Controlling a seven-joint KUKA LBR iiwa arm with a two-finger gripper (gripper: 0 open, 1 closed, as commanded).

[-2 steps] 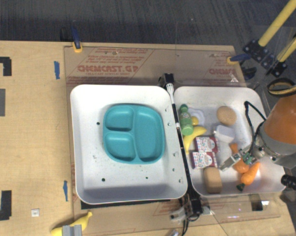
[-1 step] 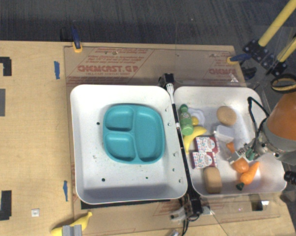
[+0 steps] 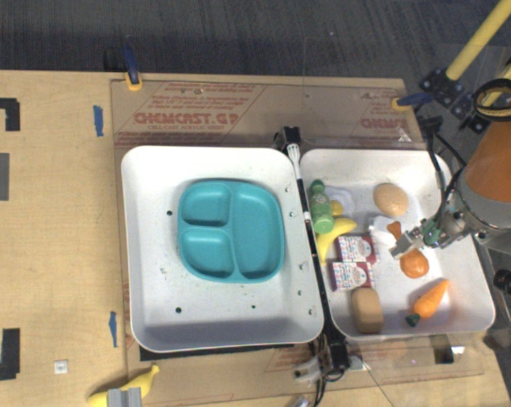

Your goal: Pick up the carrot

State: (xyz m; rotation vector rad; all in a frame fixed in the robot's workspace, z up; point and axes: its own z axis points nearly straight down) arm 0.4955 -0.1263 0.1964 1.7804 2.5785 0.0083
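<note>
- Two white bins lie below me; the carrot (image 3: 430,298) rests at the near right of the right bin (image 3: 480,312), just beside a brown block (image 3: 367,309).
- My gripper (image 3: 414,237) hangs over an orange ball (image 3: 414,264), farther back than the carrot; I cannot tell how it is set.
- I judge this the approach step: next I must shift nearer, above the carrot, then descend.
</note>
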